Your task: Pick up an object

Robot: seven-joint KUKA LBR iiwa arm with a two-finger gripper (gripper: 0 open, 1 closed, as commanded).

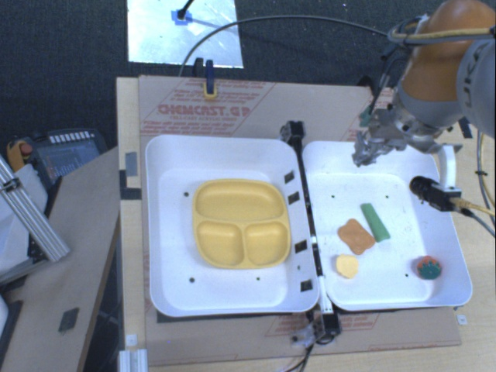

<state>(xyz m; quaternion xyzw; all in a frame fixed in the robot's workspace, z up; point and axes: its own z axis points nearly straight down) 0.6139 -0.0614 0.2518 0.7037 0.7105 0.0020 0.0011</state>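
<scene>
In the right bin (449,285) lie a green stick-shaped piece (375,222), an orange-brown flat piece (356,236), a small yellow round piece (347,266) and a teal-and-red ball-like piece (428,267). My gripper (364,156) hangs over the bin's far left part, well above and behind these objects. I see nothing between its fingers.
A yellow three-compartment plate (239,223) sits in the left bin (167,285). A black divider with clips (304,215) runs between the bins. A black cylindrical part (431,193) juts over the right bin's right side. Cables arc behind the bench.
</scene>
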